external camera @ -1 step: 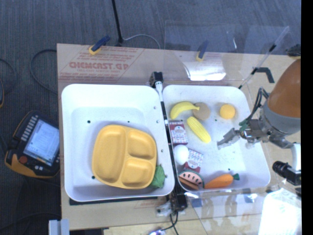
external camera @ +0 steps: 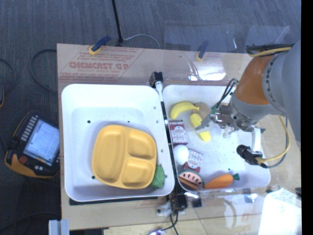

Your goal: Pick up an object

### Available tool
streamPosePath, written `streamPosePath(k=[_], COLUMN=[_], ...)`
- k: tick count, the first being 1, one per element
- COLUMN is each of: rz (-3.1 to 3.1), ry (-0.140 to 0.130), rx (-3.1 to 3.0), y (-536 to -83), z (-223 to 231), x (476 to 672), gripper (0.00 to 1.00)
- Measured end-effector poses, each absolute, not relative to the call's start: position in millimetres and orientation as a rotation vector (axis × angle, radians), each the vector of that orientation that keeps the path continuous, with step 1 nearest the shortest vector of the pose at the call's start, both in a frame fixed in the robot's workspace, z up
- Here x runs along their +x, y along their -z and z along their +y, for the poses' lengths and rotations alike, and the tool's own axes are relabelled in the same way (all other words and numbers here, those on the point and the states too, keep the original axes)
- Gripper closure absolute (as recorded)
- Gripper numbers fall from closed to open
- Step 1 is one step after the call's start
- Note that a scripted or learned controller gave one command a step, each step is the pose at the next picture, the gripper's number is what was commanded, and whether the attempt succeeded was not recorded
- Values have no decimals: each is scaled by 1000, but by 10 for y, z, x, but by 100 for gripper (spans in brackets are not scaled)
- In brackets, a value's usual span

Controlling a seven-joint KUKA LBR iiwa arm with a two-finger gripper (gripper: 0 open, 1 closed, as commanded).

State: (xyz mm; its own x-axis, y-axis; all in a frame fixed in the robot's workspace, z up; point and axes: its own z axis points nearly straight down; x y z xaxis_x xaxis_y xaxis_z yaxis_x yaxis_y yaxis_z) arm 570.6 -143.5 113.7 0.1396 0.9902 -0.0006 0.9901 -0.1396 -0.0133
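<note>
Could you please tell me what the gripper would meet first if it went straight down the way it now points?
Probably the small yellow piece lying on the right bin's floor, just below-left of the gripper; the banana lies further left. Depth is hard to judge from this slanted view.

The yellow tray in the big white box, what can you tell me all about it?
The yellow tray looks like smooth plastic, with rounded corners and three shallow sections: one long one on the left and two smaller ones on the right. It lies flat, open side up and turned a little askew, in the left bin, toward the near side. Nothing sits in its sections. A green leafy thing pokes out from under its lower right corner.
</note>
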Motion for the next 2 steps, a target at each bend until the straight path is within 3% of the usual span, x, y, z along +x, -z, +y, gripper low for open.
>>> streamPosePath(k=[1,2], rz=[-2048,-2049], ry=[-13,-10], rx=[-2399,-2398], y=[-894,-965], z=[-1117,-1108], x=[5734,5753], gripper=[0,100])
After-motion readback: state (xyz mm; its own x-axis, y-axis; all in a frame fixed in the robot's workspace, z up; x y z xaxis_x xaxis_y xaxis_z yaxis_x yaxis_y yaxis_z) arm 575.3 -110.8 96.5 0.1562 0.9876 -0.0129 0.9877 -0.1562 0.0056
